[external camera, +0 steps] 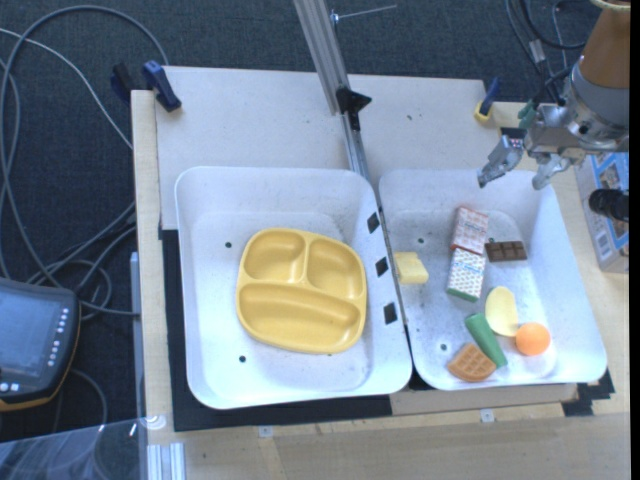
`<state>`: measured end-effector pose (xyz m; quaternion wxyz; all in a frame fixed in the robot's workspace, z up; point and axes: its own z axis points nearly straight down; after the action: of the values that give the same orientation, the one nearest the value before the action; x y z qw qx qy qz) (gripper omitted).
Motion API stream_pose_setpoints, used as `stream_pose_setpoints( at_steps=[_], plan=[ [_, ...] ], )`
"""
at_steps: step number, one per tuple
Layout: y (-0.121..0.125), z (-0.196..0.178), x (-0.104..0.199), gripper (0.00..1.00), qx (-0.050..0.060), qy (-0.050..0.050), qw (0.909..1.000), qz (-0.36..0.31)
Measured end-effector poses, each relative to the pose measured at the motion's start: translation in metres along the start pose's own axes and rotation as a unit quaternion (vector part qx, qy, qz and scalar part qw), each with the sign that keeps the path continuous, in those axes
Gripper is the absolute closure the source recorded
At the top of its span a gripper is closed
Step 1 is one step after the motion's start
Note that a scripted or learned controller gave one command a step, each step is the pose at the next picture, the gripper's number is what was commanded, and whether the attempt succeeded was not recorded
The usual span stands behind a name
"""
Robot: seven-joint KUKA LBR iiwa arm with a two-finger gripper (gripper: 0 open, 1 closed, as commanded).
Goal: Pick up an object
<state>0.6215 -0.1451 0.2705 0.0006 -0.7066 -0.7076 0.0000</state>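
My gripper hangs open above the far edge of the right bin, with nothing between its fingers. Below it in that bin lie a red and white carton, a green and white carton, a brown chocolate bar and a pale yellow block. Nearer the front sit a yellow slice, a green stick, an orange ball and a waffle-like piece.
The left bin holds a yellow divided plate. A metal rail runs from the top down between the bins. Blue clamps grip the bench's far corners. Cables and a pendant lie on the floor at left.
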Motion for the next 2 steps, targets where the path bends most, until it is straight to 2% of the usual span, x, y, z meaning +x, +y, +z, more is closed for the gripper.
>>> stream_pose_setpoints(
  at_steps=[1, 2],
  plan=[
    [0.0, 0.0, 0.0, 0.0, 0.0, 0.0, 1.0, 0.0],
    [-0.01, 0.056, -0.003, 0.0, 0.003, 0.0, 1.0, 0.001]
  ],
)
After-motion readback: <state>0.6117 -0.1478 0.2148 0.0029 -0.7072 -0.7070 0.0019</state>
